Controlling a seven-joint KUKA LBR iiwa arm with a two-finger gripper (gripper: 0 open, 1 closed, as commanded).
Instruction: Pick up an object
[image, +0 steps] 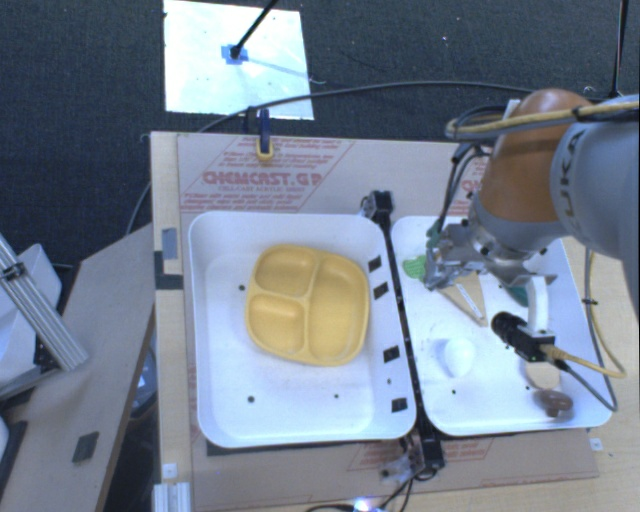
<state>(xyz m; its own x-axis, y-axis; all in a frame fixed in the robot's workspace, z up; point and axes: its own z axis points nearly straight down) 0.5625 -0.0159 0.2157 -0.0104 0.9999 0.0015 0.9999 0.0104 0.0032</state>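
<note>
My gripper (440, 277) hangs low over the upper left part of the right bin (440, 415). Just left of it lies a small green object (413, 267), and a tan wedge-shaped piece (470, 297) lies right below it. A white egg-like object (457, 355) sits in the middle of that bin. A white and teal item (534, 296) lies to the right, partly under the arm. A brown lump (553, 403) and a tan round piece (540, 376) rest near the bin's lower right corner. Nothing is visibly between the gripper's tips.
The left bin (225, 400) holds a yellow divided plate (308, 305) at its centre. A black hinge strip (392, 300) runs between the two bins. The grey arm with its orange band (525, 170) covers the right bin's upper right.
</note>
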